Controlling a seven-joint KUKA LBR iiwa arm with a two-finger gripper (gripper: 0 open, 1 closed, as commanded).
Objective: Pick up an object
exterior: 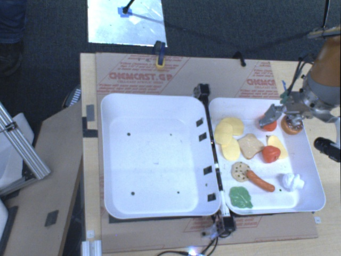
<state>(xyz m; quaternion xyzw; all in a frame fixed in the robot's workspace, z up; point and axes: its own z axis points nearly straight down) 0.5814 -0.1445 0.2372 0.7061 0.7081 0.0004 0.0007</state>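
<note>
The right bin (314, 196) holds several toy foods: yellow slices (229, 129), a bread slice (249, 145), a red tomato (271, 153), a cookie (240, 171), an orange sausage (260, 181), a green leaf (240, 197) and a white piece (292, 182). My gripper (281, 118) hangs low over the bin's far right corner, open. Its left finger stands over a small red piece (268, 125). The right one is at a brown-orange round piece (292, 126). Nothing sits between the fingers.
The left bin (154, 153) lies beside the right one, with a black clip-lined divider (210, 143) between them. Both rest on a cardboard sheet (138, 76). A yellow and blue clamp (159, 55) sits at the bench's far edge.
</note>
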